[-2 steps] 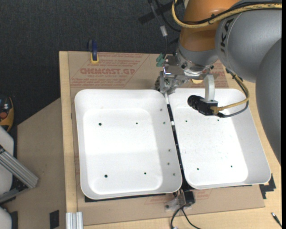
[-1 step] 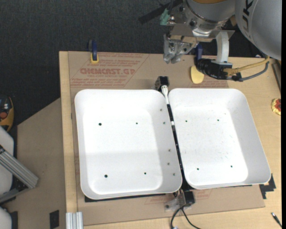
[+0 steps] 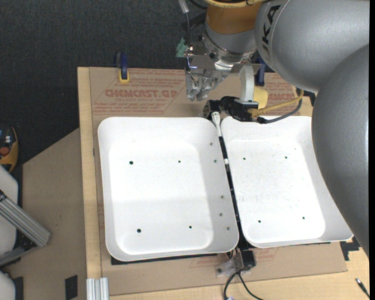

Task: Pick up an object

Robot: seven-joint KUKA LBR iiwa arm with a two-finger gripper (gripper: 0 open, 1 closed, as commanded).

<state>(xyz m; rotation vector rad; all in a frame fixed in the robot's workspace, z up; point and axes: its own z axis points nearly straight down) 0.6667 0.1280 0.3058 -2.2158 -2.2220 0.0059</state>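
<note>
- Down at the bottom edge of the frame, a dark cable [image 3: 234, 284] curls up to a small black connector [image 3: 246, 258] that sits just below the seam between the two bins.
- At the lower left, a grey metal rail [image 3: 26, 222] lies at a slant, off the board.
- A brown board [image 3: 94, 246] carries both bins; the left bin [image 3: 106, 176] and the right bin [image 3: 275, 234] lie side by side, their inner rims touching or nearly so.
- Small dark dots [image 3: 131, 163] mark each bin floor, four apiece. Which thing is meant for picking I cannot tell.
- The grey arm [image 3: 345, 117] fills the right side and hides the right bin's far right corner.
- The gripper [image 3: 199, 92] hangs beyond the bins' far rims, over the board, near the left bin's upper right corner; whether it is open or closed I cannot tell, and I see nothing held in it.
- Beside it, red print on the board reads "CHEMCAST GP" [image 3: 140, 92], with fainter lines I cannot read.
- Above the wrist sits the orange band [image 3: 231, 17].
- Farthest, at the board's top edge, stands a blue clamp [image 3: 122, 63].
</note>
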